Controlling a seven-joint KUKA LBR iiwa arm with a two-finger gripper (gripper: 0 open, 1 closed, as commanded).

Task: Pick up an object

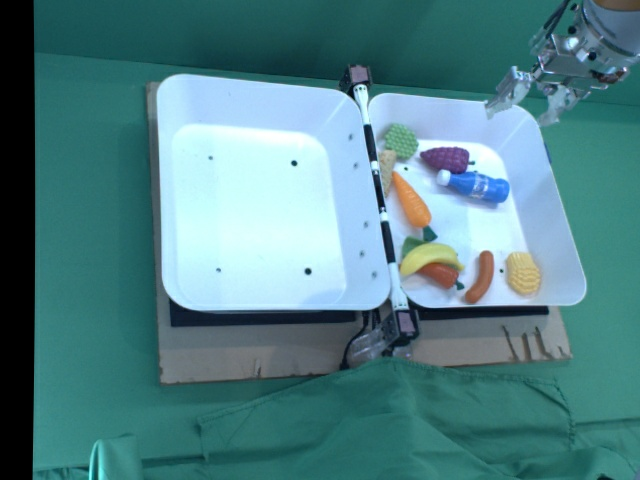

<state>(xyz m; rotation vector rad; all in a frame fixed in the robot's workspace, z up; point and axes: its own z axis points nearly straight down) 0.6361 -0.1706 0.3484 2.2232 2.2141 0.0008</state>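
Pincer (531, 95) is what I read first: it hangs at the top right, fingers spread wide apart with nothing between them, over the far right corner of the right bin (560, 238), touching none of the toys as far as I can tell.

Well off to the pincer's left lies the left bin (175, 168), the largest thing on the bench, its rim meeting the right bin's along a black-and-white bar (378, 193). Green bench shows on all sides beyond the bin rims, and the right bin's right side, under the pincer, is bare white.

The toys sit below and to the left of the pincer, in the right bin. Largest of them, the orange carrot (411, 199) lies slanted near the bar. Nearest the pincer is the blue bottle (475, 186), on its side; its label is too small for me to read. Just beside it is the purple grape bunch (446, 157), then the green leafy piece (402, 140). Farther down, near the front rim, lie the yellow banana (429, 258), the red sausage (480, 276) and the yellow corn (522, 273), the corn close to the right wall.
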